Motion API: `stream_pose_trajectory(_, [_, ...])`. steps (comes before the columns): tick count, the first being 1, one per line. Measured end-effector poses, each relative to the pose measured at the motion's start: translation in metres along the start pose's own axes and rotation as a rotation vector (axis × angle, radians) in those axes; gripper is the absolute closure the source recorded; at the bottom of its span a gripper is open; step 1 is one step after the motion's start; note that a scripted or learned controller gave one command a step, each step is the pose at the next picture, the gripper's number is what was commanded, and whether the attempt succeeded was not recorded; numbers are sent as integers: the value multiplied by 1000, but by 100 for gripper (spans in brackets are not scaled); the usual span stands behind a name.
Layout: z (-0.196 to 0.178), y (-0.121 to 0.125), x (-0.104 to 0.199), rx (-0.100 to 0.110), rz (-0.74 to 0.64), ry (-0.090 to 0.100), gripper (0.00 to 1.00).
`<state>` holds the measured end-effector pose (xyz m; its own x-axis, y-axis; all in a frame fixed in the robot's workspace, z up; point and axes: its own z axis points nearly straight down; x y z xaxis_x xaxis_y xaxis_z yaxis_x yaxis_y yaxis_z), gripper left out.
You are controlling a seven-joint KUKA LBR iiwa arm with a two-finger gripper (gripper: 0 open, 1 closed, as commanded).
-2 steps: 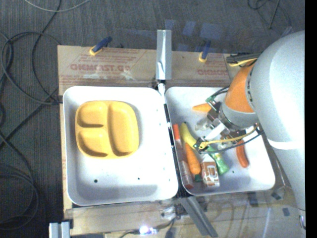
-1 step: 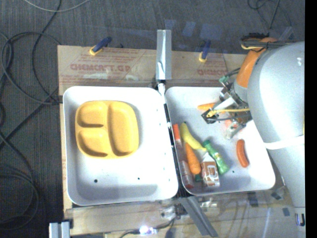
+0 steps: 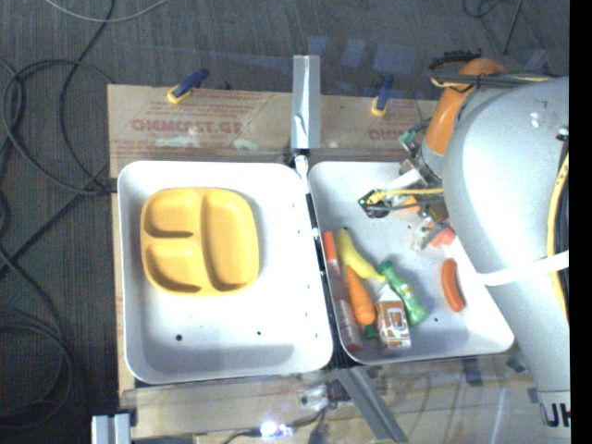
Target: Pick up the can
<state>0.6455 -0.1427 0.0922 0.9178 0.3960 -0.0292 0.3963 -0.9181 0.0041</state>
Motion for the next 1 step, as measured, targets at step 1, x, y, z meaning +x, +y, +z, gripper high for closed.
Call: stream_pose_trajectory(1, [-33,-5,-19,3,-46,24,0])
